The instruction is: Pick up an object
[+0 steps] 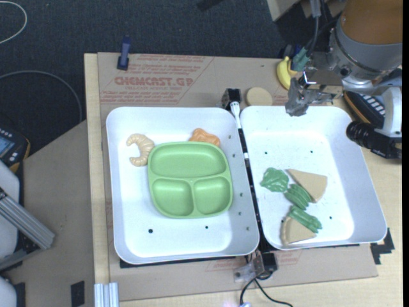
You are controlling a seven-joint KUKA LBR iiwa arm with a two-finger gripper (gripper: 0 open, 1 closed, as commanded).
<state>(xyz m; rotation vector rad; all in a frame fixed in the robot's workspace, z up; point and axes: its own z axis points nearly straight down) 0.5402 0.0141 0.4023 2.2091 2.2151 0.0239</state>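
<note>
My gripper [297, 107] hangs over the far edge of the right bin [358, 171], with nothing seen between its fingers. Well in front of it, in the right bin, lie a green leafy toy [275, 180], a tan wedge [310, 183], a green pod-like piece [301, 206] and a second tan piece [294, 231]. The left bin [124, 190] holds a green divided tray [190, 178], a pale croissant-shaped toy [140, 148] to its left and an orange toy [204, 136] behind it.
Beyond the bins on the cardboard sit a tan disc [259, 96] and a yellow object [285, 72]. A blue clip [124, 54] rests at the far left of the cardboard. A black clamp [231, 98] sits where the bins meet.
</note>
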